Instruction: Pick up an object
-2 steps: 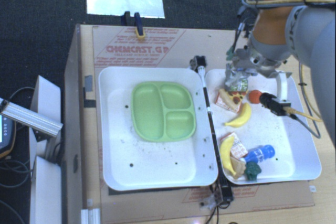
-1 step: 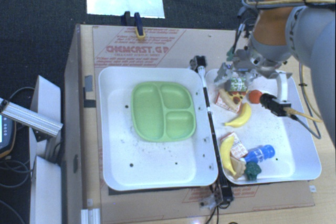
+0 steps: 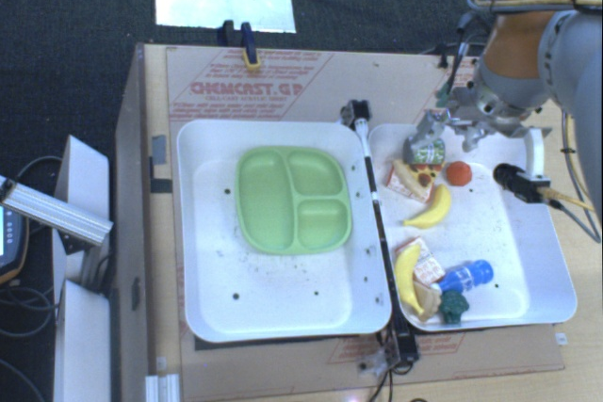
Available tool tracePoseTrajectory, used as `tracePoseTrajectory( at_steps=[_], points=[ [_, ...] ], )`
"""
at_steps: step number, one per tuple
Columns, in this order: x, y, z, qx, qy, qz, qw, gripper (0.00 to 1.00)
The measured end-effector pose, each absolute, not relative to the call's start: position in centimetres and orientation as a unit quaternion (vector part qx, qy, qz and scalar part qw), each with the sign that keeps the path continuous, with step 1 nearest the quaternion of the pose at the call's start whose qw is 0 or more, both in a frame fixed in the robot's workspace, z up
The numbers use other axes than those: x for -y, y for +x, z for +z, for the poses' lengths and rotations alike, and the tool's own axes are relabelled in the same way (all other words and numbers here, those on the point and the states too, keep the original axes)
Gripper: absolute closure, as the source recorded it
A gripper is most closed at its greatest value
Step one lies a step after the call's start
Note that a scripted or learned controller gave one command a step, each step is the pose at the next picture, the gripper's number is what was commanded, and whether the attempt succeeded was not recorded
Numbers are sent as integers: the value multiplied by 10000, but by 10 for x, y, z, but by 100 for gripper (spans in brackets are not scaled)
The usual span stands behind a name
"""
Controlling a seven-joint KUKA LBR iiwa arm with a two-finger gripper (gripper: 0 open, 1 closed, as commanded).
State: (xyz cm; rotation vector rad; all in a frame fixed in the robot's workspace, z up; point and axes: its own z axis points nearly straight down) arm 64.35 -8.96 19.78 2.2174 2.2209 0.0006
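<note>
On the bench board (image 3: 247,89), red print reads "CHEMCAST GP"; other lettering illegible.

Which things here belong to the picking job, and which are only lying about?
Part of the job:
- tool, low over the right bin
- can under the tool
- tomato
- banana
- sandwich piece
- blue bottle
- broccoli

Lying about:
- green divided plate in the left bin
- cardboard sheet behind the bins

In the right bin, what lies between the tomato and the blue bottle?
In the camera view, bare white bin floor lies between the tomato and the blue bottle. The upper banana sits just left of that line.
</note>
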Motion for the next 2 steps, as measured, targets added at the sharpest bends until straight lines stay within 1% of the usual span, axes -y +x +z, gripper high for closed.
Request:
tracePoseTrajectory(
  at_steps=[1, 2],
  points=[
    [127, 608, 84, -7076, 7066, -1, 4, 0],
    [127, 609, 95, -7082, 7060, 7, 13, 100]
  ],
)
